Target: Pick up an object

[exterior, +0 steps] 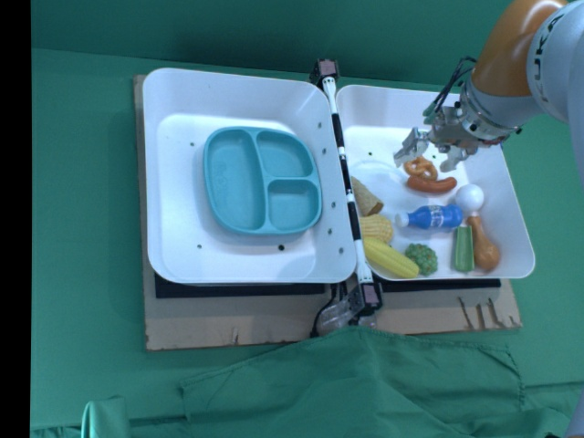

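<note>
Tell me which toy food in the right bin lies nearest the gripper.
The pretzel, just below the gripper; the sausage lies a little further, and the corn is far off.

Count: 2 white bins, left bin (173, 99) and right bin (511, 235). Left bin: 1 teal divided plate (263, 180), 3 compartments. Right bin: 1 pretzel (421, 166), 1 sausage (432, 185), 1 blue bottle (434, 217), 1 drumstick (478, 231) with a white knob end, 1 green stick-shaped piece (464, 248), 1 broccoli (422, 258), 2 yellow corn cobs, upper one (377, 229) and lower one (391, 258), 1 tan wedge (366, 197), can't tell what food it is. That's 9 loose items on the right, 1 on the left. 1 arm (538, 44), 1 gripper (431, 153).
</note>
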`<state>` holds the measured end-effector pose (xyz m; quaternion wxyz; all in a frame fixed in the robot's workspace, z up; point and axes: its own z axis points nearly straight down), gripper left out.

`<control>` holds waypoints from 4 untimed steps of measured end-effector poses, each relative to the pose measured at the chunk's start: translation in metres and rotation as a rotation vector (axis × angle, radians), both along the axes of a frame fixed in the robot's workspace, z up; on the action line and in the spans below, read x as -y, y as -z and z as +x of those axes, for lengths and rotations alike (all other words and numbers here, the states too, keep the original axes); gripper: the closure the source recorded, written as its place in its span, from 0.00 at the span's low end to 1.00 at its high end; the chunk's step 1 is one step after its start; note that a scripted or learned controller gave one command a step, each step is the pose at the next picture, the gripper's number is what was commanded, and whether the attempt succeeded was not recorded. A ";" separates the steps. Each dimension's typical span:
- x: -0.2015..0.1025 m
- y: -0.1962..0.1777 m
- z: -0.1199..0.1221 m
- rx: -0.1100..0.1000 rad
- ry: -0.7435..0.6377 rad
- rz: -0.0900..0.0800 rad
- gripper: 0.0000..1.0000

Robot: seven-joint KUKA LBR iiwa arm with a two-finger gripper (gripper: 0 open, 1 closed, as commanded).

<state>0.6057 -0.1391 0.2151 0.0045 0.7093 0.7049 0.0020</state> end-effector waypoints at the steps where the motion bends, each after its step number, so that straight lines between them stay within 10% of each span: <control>1: 0.001 -0.013 0.001 0.008 0.003 -0.002 1.00; 2: 0.001 -0.013 0.001 0.006 0.003 -0.002 0.00; 3: 0.022 0.019 -0.035 0.012 -0.003 -0.007 0.00; 4: 0.021 0.013 -0.038 0.005 0.001 -0.002 1.00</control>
